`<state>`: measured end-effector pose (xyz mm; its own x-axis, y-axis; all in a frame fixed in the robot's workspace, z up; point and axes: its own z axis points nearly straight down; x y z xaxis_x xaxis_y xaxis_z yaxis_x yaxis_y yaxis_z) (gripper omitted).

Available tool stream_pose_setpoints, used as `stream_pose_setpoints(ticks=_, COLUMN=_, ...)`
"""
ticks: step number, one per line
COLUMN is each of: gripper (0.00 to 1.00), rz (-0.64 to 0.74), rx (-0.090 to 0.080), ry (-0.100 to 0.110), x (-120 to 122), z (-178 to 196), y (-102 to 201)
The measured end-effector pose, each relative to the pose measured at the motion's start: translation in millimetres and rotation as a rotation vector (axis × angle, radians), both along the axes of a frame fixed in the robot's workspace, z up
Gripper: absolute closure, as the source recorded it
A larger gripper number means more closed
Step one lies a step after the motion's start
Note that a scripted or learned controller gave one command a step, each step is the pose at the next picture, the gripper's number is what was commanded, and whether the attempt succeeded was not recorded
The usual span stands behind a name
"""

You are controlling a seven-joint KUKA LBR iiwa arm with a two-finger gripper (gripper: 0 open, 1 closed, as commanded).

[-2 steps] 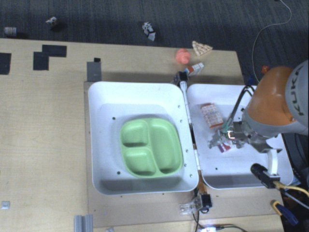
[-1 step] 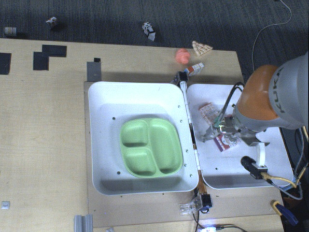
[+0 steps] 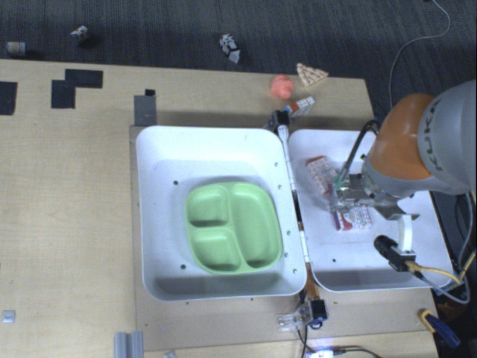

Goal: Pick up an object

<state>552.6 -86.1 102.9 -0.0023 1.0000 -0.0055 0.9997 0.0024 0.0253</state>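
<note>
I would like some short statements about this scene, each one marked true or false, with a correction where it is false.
1. The green tray lies in the left bin. True.
2. The tray has a single compartment. False: it has three.
3. The hand is over the right bin. True.
4. The packet in the right bin is blue. False: it is red and white.
5. The pink ball lies inside a bin. False: it lies on the bench beyond them.
</note>
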Motion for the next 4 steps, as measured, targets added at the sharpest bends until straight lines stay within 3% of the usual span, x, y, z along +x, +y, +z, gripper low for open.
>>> stream_pose_setpoints(ticks=1, gripper=1.0, rz=0.002, rx=0.006, ry=0.021, x=-32.8, z=107.5, y=50.4)
stream_pose_setpoints(ticks=2, gripper=0.0, rz=0.001, rx=0.006, ry=0.022, x=-33.1, z=107.2, y=50.2)
stream_pose_setpoints(ticks=3, gripper=0.0, rz=-0.001, rx=0.005, ry=0.025, x=1.9, z=34.4, y=3.3)
stream_pose_setpoints(ticks=4, gripper=0.0, rz=0.002, rx=0.005, ry=0.018, x=41.7, z=-16.5, y=-4.0)
